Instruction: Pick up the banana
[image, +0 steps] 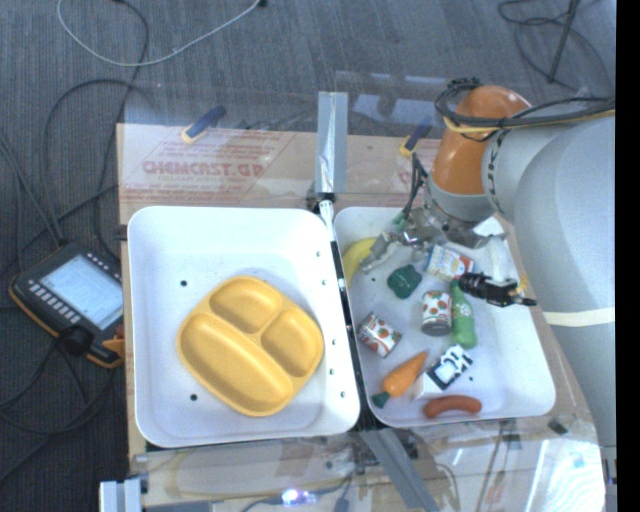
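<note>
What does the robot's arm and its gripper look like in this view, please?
The arm is bulky, rounded and light grey, with a glossy orange band above the wrist. Dark cables loop around that band. The gripper is small, metallic grey, with thin fingers.

Brown bench top (230, 175), faint red lettering across it. Two shallow white bins side by side on top: left bin (160, 240), right bin (520, 385), rims touching at middle. Metal rail (330, 140) upright between them at far edge. Two blue-yellow clips on far edge (203, 123) (418, 140).
</note>
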